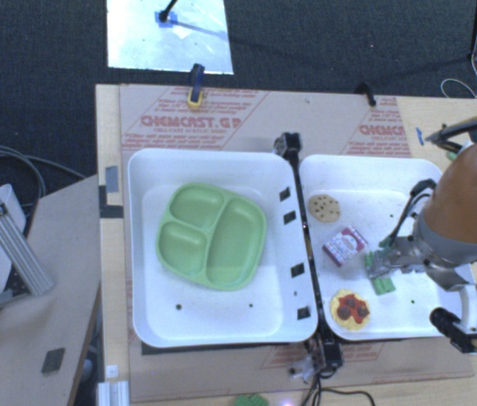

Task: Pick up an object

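One small green block (383, 284) in the right bin (391, 201), just under the fingers (380, 267), their spread unclear.

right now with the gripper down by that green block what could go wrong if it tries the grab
1. The gripper sits at the upper edge of the small green block, not centred on it, so closing may nudge the block away rather than seize it.
2. The red and white packet lies close beside the gripper on its left; a sideways correction could knock or catch it.
3. The pizza toy lies just below and left of the block, so a pushed block could slide into it.
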### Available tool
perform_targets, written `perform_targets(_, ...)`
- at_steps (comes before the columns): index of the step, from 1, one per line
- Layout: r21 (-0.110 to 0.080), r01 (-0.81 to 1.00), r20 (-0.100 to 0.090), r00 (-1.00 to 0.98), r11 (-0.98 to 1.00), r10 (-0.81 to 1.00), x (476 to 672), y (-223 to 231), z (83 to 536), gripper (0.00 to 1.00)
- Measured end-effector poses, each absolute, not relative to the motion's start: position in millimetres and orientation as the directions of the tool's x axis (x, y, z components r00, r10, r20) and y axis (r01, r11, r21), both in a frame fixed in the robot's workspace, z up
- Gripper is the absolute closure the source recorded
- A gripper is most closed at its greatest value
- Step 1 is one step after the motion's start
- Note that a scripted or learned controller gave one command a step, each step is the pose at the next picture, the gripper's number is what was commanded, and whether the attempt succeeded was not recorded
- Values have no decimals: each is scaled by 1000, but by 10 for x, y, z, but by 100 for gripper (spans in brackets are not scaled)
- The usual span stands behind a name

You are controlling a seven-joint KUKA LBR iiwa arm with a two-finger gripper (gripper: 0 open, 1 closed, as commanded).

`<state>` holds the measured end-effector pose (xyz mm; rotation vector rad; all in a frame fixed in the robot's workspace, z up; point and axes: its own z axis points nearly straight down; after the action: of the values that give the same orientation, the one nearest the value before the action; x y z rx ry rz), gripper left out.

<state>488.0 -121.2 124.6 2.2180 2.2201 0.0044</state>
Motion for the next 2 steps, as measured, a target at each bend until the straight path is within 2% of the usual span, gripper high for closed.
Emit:
perform_targets(1, 16, 1000, -3, -9, 9, 1000, 5794, -1091, 2038, 100)
perform_targets(2, 2, 1000, 0, -3, 3, 1000, 5739, -1103, 1983, 0)
